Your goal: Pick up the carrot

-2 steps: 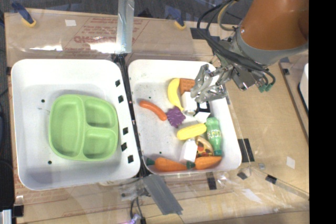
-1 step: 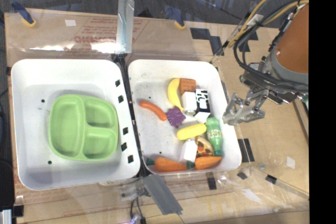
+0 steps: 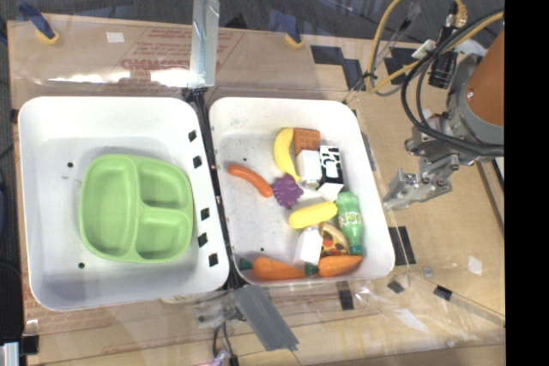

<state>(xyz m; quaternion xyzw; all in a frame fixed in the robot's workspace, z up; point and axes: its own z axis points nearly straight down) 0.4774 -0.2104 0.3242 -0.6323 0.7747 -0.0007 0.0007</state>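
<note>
The carrot (image 3: 276, 270), orange with a green stub at its left end, lies along the near wall of the right bin (image 3: 257, 111). A second orange piece (image 3: 340, 265) rests just to its right in the near right corner. My gripper (image 3: 403, 191) hangs outside the right bin, over the bench past the bin's right wall, up and to the right of the carrot. Nothing of the bin's contents is at the gripper.
The right bin also holds a yellow banana (image 3: 285, 152), a brown toast (image 3: 306, 138), a black-and-white carton (image 3: 330, 165), purple grapes (image 3: 288, 191), a red sausage (image 3: 249, 178), a green bottle (image 3: 349, 219) and white blocks. A green divided plate (image 3: 135, 206) lies in the left bin (image 3: 43, 111).
</note>
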